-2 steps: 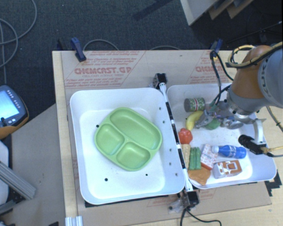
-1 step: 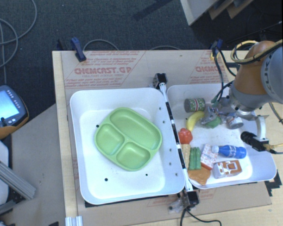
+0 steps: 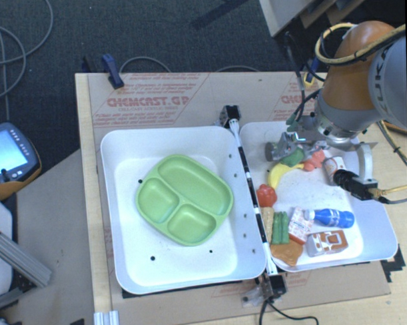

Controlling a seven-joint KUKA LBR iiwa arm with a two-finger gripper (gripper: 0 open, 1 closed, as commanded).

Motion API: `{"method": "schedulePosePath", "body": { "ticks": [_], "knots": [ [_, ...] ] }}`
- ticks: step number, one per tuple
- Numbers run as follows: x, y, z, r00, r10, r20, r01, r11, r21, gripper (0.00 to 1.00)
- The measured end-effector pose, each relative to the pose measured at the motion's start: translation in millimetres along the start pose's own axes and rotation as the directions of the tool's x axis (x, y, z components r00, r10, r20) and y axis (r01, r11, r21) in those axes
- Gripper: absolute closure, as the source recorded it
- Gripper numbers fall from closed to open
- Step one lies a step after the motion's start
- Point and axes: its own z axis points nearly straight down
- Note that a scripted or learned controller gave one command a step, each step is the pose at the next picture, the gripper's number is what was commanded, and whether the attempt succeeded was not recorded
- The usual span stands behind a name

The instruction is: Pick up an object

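- Orange-brown and wedge-shaped, a toy pizza slice (image 3: 288, 253) lies at the bottom edge of the right bin (image 3: 383, 242), nearest the camera, touching a small red-and-white packet (image 3: 326, 242).
- Just above them, a green stick-like toy (image 3: 280, 227) lies along the bin's left wall, and a blue bottle (image 3: 333, 218) lies on its side, so it would likely roll if nudged.
- A red tomato-like toy (image 3: 266, 195) rests against the divider between the bins.
- In the left bin (image 3: 127, 261), a green compartment tray (image 3: 185, 199) lies flat at the centre, well apart from the arm.
- Further up, a yellow banana-like toy (image 3: 287, 170) lies just below the gripper (image 3: 283, 148), with a salmon-coloured piece (image 3: 315, 160) beside it.
- The gripper sits low in the right bin's upper left corner, apparently placed for the yellow toy, the likeliest target.
- Nothing shows between its grey fingers; whether they are apart or together I cannot tell.
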Motion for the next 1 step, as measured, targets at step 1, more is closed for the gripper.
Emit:
{"method": "schedulePosePath", "body": {
  "ticks": [1],
  "knots": [
    [38.5,-32.8,-13.7,1.000,0.004,-0.001,-0.004,1.000,0.012,1.00]
  ]
}}
